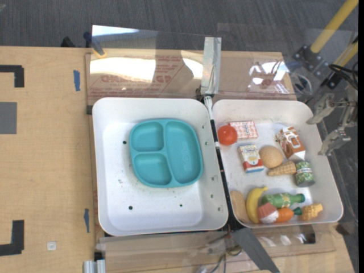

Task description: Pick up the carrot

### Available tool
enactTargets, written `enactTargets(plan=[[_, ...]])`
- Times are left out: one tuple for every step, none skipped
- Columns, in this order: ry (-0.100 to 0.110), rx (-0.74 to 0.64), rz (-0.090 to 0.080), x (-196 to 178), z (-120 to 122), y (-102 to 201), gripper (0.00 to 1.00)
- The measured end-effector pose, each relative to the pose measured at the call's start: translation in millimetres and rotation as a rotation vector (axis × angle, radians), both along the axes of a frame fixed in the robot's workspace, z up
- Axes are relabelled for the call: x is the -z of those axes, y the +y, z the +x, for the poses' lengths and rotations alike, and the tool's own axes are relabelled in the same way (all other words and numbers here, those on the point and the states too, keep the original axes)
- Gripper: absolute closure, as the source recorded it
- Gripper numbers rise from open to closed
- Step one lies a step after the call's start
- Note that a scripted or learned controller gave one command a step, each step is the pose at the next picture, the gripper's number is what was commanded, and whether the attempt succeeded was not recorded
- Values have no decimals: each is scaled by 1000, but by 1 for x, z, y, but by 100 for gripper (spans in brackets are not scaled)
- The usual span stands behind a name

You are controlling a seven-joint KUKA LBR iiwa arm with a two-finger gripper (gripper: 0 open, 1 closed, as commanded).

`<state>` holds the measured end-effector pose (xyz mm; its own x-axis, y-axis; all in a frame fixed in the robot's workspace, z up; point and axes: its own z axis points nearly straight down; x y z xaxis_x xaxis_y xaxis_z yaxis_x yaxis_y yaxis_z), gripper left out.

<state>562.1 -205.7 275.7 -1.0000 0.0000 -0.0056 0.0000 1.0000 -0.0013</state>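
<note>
From my camera view I see the carrot (285, 213) lying at the near end of the right bin (324, 178), tucked between a strawberry-like piece (267, 212) on its left and a small corn cob (312, 211) on its right, just nearer than a green bottle (282, 199) and beside a banana (255, 201). The left bin (108, 152) holds a teal divided plate (166, 152). At the right edge, beyond the right bin's far corner, I make out the tool (335, 127), but I cannot tell how it is set or whether it has hold of anything.
</note>
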Motion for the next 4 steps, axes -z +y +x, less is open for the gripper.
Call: enactTargets(plan=[[11,0,4,114,-78,-15,0],[-17,-751,-20,181,-74,60,0],[-11,-1223,-18,185,-62,90,0],[-2,-1490,-5,160,-81,94,0]])
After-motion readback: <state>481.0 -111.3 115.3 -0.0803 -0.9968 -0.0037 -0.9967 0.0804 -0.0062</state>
